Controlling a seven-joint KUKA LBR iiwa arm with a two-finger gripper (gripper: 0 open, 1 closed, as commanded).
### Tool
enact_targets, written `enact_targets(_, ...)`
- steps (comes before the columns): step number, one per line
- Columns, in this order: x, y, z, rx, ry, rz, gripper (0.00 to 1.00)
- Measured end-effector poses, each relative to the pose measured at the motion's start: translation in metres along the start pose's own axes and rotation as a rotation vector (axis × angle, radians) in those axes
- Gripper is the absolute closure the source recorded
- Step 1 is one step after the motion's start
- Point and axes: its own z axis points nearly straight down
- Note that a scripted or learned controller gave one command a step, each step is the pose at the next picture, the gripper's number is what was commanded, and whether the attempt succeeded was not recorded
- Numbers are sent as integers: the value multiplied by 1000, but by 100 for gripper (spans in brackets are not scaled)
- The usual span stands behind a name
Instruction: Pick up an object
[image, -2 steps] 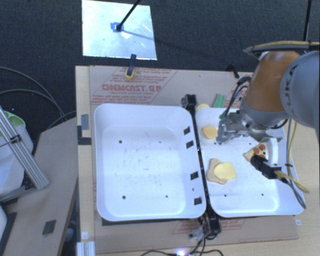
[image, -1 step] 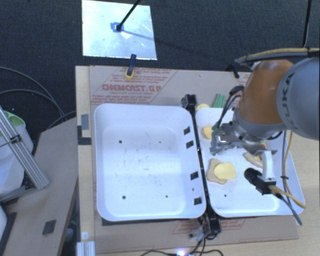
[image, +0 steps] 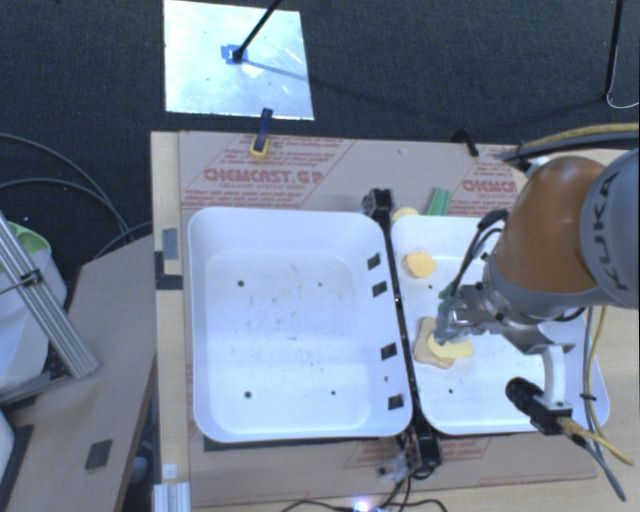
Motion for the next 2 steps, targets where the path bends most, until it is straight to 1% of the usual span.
enact_targets(1, 68, 3, -79, -12, 3, -12, 100)
enact_targets(2, 95, 3, -216, -20, 4, -9, 100)
